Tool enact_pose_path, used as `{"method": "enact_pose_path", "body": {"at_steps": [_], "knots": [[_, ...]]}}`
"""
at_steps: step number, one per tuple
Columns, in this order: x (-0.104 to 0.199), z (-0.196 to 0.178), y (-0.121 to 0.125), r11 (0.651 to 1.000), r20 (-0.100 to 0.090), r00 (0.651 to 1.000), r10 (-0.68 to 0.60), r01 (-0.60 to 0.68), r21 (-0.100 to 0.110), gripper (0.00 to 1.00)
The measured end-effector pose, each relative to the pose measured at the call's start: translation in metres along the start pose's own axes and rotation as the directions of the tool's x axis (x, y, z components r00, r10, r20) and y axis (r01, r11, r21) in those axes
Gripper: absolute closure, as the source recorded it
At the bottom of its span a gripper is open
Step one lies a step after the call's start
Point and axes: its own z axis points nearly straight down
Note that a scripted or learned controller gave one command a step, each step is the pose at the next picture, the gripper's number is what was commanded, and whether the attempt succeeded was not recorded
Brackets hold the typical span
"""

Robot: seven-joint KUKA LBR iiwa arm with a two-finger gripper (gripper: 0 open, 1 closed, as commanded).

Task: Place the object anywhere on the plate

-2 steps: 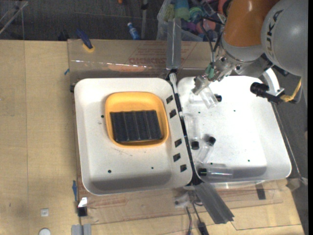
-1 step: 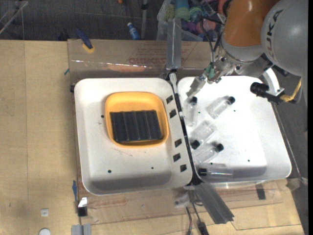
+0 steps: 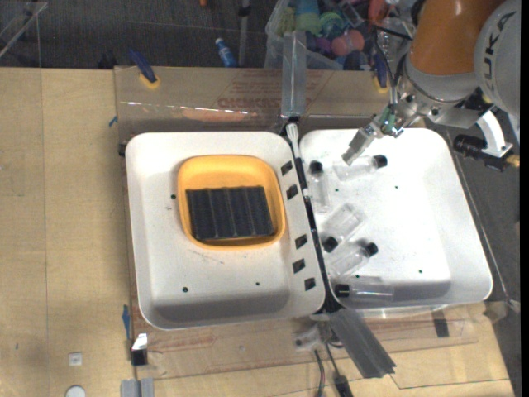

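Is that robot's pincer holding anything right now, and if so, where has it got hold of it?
It cannot be told. The pincer hangs over the right bin, close to a clear bottle, but its tip is too blurred to show a grip.

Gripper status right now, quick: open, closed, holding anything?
Gripper: cannot be told; it is low over the right bin, near a clear vial, and nothing is visibly held.

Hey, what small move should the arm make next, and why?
Probably lower the tool onto the clear vial with a black cap just beneath it in the right bin. Nothing shows between its fingers, and the yellow plate in the left bin holds a dark ridged insert.
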Motion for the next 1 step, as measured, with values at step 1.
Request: {"method": "enact_pose_path", "body": {"at_steps": [1], "knots": [[-0.0619, -0.0508, -0.0432, 0.977, 0.002, 0.977, -0.211, 0.211, -0.001, 0.00]]}}
